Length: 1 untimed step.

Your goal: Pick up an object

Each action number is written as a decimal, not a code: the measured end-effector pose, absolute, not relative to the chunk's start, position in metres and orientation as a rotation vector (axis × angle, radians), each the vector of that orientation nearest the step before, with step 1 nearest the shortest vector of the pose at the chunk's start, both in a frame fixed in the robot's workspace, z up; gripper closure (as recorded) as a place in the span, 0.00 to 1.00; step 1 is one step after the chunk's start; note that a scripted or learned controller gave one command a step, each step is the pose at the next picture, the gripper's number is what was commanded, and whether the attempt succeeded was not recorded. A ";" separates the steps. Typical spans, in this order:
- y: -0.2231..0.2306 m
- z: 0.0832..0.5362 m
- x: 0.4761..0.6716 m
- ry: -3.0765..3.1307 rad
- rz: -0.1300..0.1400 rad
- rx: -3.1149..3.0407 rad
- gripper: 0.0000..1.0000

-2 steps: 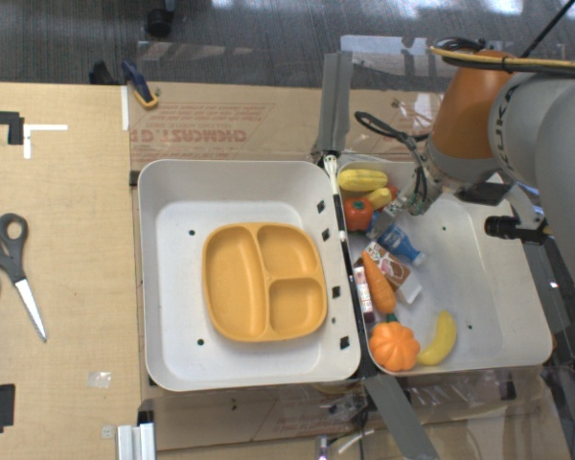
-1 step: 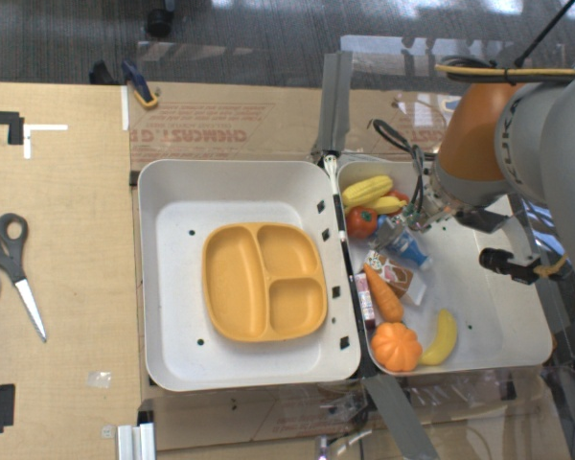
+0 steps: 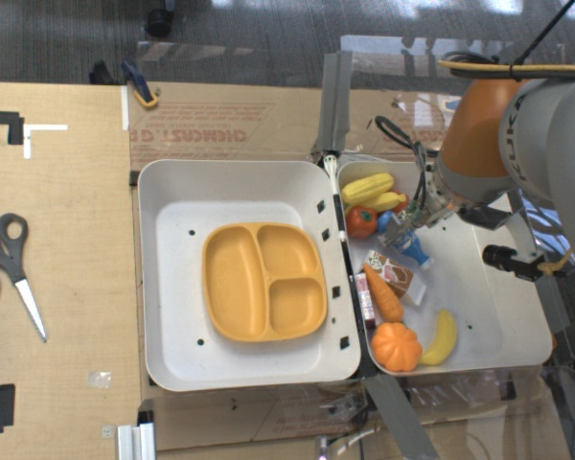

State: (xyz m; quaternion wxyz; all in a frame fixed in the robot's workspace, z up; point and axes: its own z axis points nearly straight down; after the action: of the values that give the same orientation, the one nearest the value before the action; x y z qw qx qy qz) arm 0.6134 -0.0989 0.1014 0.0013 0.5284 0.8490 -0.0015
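I see the toy food in the right bin. A bunch of yellow bananas lies at the far left corner. Just in front of it is a red tomato, and a small blue thing lies just to its right. A little packet with a brown and white label sits nearer the middle. An orange carrot lies beside it, pointing toward the front. At the front sit a small orange pumpkin and a single yellow banana, touching each other.

My claw is low over the far left part of this bin, near the tomato and the blue thing. It is too small and dark for me to tell how wide it is or if it has hold of anything. The grey arm with its orange band comes in from the right.

The left bin holds a yellow tray with three parts.

On the tabletop to the left lie grey scissors.
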 end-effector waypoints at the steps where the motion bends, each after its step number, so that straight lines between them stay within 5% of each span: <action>1: -0.152 0.254 0.654 2.889 -0.002 1.222 1.00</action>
State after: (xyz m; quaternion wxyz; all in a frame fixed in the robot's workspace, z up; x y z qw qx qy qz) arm 0.6536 -0.1516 0.2544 0.0023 0.3894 0.9210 -0.0006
